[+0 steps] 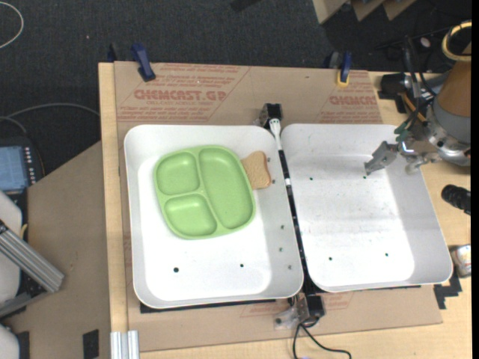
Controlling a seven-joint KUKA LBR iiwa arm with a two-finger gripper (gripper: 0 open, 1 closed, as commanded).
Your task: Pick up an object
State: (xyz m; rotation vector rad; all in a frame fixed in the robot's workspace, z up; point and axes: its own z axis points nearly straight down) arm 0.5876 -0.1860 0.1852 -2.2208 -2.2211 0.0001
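From my remote station I see the arm (453, 114) as a rounded grey body ending in a metallic wrist with thin dark cables and slim grey gripper (389, 158) fingers.

end effector (391, 158) hangs low at the right, fingers spread apart.

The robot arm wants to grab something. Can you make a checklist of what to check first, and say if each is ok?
1. Something to pick: ok. A green divided plate and a tan cracker-like piece lie in the left bin.
2. Tool near a target: not ok. The tool is over the right bin, far from both.
3. Tool carrying nothing: ok.
4. Tool open: cannot tell.
5. Cracker free to grab: not ok. It touches the plate's rim.
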